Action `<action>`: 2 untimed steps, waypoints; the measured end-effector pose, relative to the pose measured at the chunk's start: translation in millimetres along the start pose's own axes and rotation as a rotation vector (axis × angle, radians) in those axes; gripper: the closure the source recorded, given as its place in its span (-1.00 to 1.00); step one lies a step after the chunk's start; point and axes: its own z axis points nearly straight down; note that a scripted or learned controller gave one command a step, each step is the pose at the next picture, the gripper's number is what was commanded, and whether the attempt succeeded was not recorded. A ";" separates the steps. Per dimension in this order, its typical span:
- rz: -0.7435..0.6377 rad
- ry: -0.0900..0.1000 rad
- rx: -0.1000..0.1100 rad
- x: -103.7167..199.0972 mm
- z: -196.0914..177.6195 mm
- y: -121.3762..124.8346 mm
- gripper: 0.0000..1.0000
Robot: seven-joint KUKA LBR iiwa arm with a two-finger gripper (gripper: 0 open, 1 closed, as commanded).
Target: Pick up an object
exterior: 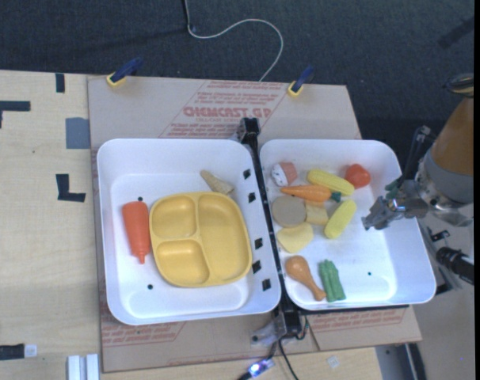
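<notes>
- The arm (454, 153) comes in at the right edge of the frame, and its tool (376, 216) hangs over the right part of the right bin (382, 287).
- The dark fingers are spread apart with nothing between them; the tool is released.
- The toys lie in the left half of the right bin, apart from the tool.
- Upper group: a red piece (356, 175), a yellow corn (330, 182), an orange carrot (306, 193) and a small pink-and-white piece (285, 172).
- Middle: a grey-brown disc (288, 210), a yellow-green piece (340, 218) closest to the tool, and a pale yellow piece (295, 237).
- Lower: a drumstick (303, 275) beside a green piece (331, 281).
- The left bin (113, 165) holds a yellow tray (200, 238), a red-orange toy (135, 229) just left of it, and a tan wedge (217, 183) at its upper edge.
- Both bins rest on cardboard (224, 109) on the table (34, 212).
</notes>
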 end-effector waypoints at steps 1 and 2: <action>-0.001 0.002 0.004 0.4 -15.1 0.5 1.00; -0.005 0.003 0.007 49.3 -4.6 16.0 1.00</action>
